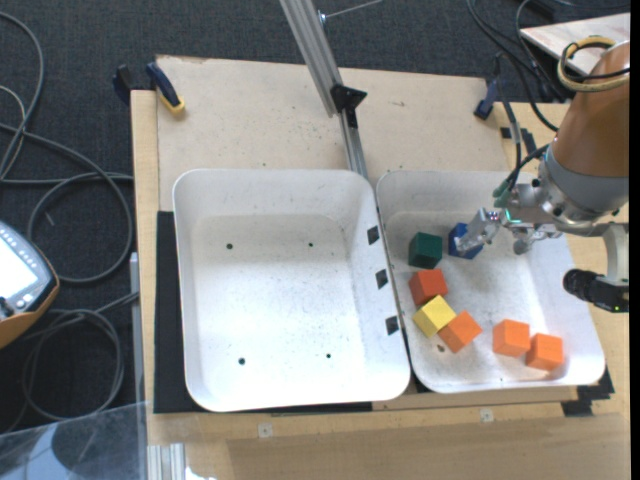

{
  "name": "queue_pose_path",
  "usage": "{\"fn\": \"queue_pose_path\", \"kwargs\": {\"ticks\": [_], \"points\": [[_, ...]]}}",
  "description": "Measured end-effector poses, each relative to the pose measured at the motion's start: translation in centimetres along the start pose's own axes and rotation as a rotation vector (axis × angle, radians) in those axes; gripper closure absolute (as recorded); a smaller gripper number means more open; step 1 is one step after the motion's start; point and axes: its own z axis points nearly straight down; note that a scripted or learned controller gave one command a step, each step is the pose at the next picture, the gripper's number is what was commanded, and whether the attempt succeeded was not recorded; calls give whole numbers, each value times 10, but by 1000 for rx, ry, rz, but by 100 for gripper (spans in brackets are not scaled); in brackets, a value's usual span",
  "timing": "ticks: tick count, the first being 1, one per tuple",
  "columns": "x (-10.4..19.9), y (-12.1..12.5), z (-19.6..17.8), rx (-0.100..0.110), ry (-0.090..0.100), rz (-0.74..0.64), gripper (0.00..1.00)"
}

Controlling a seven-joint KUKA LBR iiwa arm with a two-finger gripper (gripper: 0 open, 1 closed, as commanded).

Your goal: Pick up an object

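The right bin [560,268] holds several blocks. A small blue block [464,241] lies near its middle back, with a dark green cube [425,249] just to its left. My gripper [505,233] hangs low over the bin immediately right of the blue block. It is open, and bare bin floor shows between its fingers. The left finger [488,226] is at the blue block's right side; I cannot tell if they touch. A red-orange cube [428,285], a yellow cube [435,315] and an orange cube [459,331] cluster toward the front left.
Two more orange cubes [511,337] [545,351] sit at the right bin's front right. The left bin [200,268] stands beside it, past a shared rim [380,268]. A metal post [320,53] rises behind the bins. The arm's orange band [595,118] is at the right.
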Motion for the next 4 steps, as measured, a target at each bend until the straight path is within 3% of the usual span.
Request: {"fn": "queue_pose_path", "kwargs": {"ticks": [1, 2, 3, 4], "points": [[5, -3, 65, 8, 2, 1, 0], [7, 0, 114, -3, 7, -1, 0], [5, 3, 103, -10, 1, -1, 100], [4, 3, 43, -8, -3, -1, 100]]}}
